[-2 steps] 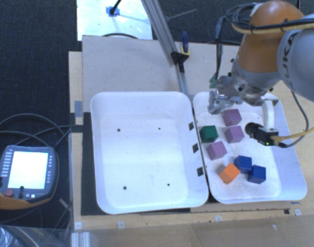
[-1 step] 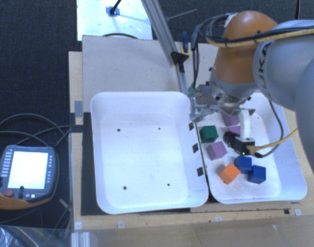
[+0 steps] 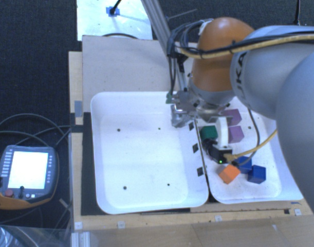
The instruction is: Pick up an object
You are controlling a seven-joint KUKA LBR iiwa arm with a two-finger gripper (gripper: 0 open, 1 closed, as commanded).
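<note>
The right bin (image 3: 272,192) holds several small blocks: a green one (image 3: 209,133), two purple ones (image 3: 233,116) (image 3: 236,134), an orange one (image 3: 229,174) and two blue ones (image 3: 244,163) (image 3: 257,174). My gripper (image 3: 179,117) hangs below the orange wrist band, over the far end of the ridge between the two bins. It is to the left of the green block. The wrist and its cables hide part of the right bin's far side.
The left bin (image 3: 103,153) lies to the gripper's left, its white floor showing a few small dark dots. A teach pendant (image 3: 25,176) with its cable rests on the floor at far left. A tan board (image 3: 121,60) lies behind the bins.
</note>
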